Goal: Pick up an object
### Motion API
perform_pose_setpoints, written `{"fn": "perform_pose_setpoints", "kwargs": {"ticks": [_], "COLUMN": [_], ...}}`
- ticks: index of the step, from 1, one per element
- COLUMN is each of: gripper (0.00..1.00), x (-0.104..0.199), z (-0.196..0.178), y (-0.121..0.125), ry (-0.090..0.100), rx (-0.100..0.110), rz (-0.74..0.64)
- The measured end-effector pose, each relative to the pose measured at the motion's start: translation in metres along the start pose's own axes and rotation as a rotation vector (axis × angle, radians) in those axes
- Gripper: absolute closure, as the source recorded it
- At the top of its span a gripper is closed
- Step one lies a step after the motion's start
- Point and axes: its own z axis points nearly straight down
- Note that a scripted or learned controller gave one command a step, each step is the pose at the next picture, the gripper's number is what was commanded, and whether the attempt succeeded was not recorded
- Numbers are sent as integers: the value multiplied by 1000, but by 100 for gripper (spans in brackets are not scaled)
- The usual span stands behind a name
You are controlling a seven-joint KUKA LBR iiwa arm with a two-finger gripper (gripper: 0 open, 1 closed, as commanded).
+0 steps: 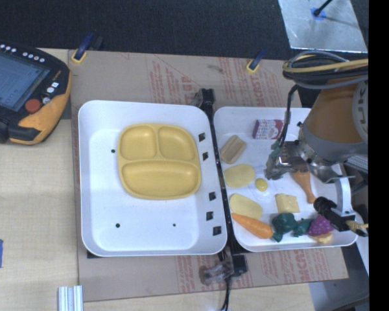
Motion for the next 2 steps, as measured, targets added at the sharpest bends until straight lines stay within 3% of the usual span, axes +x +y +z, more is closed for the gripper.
{"fn": "perform_pose_setpoints", "kwargs": {"ticks": [1,2], "gripper": [0,0], "x": [-3,-32], "z": [3,82], "y": [-3,18], "ry": [0,0], "rx": [8,11], "rz": [4,7]}}
